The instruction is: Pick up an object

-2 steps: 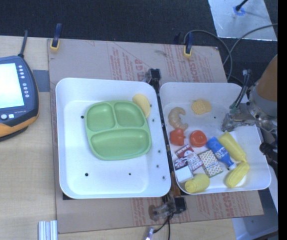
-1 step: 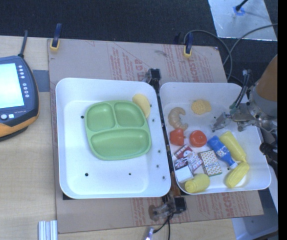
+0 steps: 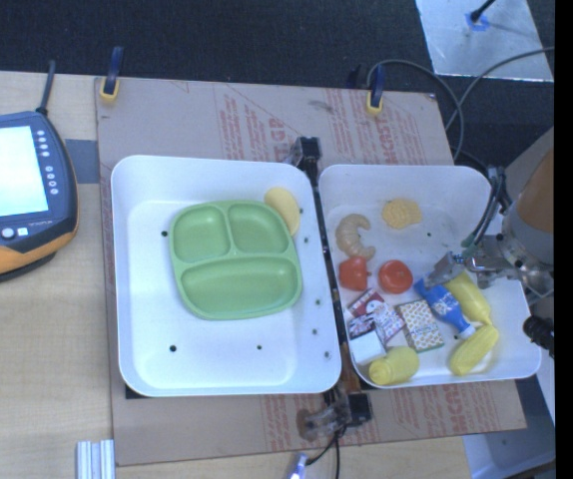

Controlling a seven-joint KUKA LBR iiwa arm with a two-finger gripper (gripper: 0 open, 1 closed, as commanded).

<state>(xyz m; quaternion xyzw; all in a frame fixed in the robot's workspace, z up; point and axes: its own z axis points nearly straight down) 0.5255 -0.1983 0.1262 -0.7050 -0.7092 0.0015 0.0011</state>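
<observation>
Yellow toy (image 3: 394, 367) at right bin's near rim; blue packet (image 3: 442, 306) just below-left of claw (image 3: 463, 263); claw opening indiscernible.

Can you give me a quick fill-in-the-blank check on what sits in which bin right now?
1. The green divided plate lies in the ____ bin.
2. The pale yellow piece in the left bin touches the plate's upper ____ corner.
3. The two red tomato-like pieces lie in the ____ bin.
4. The gripper hangs over the ____ bin.

Missing words: left; right; right; right
</observation>
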